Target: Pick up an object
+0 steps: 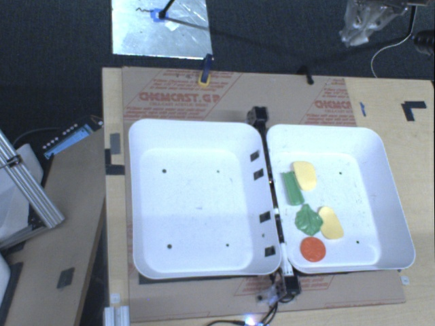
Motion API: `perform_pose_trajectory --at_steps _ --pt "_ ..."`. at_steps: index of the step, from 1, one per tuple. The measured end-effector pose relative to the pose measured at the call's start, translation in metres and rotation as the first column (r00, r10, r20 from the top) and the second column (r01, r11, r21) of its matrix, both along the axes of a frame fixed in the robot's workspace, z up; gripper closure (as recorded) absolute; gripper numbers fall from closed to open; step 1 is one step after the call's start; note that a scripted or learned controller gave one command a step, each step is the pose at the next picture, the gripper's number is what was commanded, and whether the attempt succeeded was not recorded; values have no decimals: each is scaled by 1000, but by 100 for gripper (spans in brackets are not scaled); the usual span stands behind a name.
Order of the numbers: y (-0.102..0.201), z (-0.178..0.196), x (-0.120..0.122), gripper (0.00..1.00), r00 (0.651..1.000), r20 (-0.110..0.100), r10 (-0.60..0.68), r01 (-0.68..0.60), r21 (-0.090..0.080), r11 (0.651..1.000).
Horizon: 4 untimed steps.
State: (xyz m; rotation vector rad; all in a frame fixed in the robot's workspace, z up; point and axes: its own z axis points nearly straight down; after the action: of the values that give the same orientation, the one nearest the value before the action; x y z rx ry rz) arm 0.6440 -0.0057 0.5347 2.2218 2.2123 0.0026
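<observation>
Objects (309,212) lie untouched in your right bin (391,182); your gripper (363,19), grip state unclear, must first descend there.

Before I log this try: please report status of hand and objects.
Hand high at top right, off the bins, holding nothing. Five small pieces lie in right bin. Nothing over them.
</observation>
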Motion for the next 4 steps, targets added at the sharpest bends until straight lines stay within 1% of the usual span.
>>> perform_pose_trajectory --at_steps 1,2,3,4 --pt "54 -221 -40 100 1000 -21 10 -10 4 1000" --pt "120 -163 0 100 1000 4 14 -14 6 1000" --pt "179 -91 26 100 1000 6 13 -13 7 1000" --pt "227 7 24 100 1000 7 13 -13 8 1000"
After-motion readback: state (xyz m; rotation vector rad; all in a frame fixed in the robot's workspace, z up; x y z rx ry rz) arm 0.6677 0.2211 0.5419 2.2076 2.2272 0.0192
